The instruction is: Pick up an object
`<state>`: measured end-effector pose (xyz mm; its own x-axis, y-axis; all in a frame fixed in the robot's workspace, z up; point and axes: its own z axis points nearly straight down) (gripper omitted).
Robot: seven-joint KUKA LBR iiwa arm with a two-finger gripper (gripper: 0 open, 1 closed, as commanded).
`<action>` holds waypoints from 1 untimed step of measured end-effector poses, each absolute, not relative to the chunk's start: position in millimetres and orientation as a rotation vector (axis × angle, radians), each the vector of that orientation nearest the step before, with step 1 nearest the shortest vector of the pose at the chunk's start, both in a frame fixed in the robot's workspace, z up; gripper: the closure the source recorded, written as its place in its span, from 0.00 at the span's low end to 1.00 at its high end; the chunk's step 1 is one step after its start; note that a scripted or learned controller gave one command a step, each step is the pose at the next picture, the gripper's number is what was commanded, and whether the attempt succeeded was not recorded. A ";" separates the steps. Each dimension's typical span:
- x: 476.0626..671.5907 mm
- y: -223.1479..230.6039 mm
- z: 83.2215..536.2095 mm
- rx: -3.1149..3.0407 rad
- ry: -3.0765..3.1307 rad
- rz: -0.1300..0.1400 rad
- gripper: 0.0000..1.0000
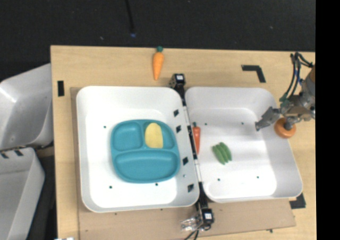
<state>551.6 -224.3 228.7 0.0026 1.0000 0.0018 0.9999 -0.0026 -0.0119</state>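
Note:
My gripper [265, 120] hangs over the right bin's [276, 180] far right side, near its rim, with the arm coming in from the right edge. A green ridged object [222, 153] lies in the middle of that bin, down and to the left of the gripper and well apart from it. A small red-orange piece [196, 138] rests against the bin's left wall. In the left bin [95, 180] a blue divided plate [133, 167] carries a yellow object [154, 135] in its upper right compartment.
A toy carrot [158, 63] lies on the wooden bench [223, 66] behind the bins. A black clamp [178, 80] sits at the top of the seam between the bins. Cables [295, 77] hang by the arm at the right.

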 end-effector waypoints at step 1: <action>554.4 -223.8 236.3 -2.221 -2.224 0.001 0.00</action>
<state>554.4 -223.8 236.3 -0.0011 1.0000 -0.0016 1.0000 0.0011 0.0008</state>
